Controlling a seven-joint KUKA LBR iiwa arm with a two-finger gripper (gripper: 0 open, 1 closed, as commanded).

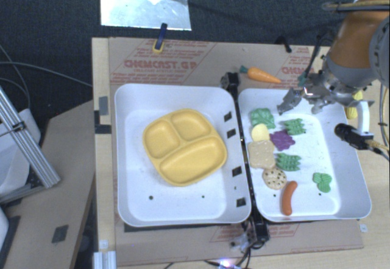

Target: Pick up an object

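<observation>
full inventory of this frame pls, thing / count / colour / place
bins: 2, white, side by side on the bench
divided plate: 1, yellow, left bin
green toy veg: 4, green, right bin
purple piece: 1, purple, right bin, centre
bread slice: 1, tan, right bin
cookie: 1, brown-speckled, right bin, front
sausage: 1, orange-red, right bin, front
pale round piece: 1, yellowish, right bin
carrot: 1, orange, bench behind right bin
arm: 1, grey and orange, from right
tool: 1, over right bin's back edge

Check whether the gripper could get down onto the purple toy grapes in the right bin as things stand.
Probably yes. The gripper hangs above the right bin's far end; the purple grapes lie uncovered nearby, though green leafy pieces crowd them closely.
</observation>
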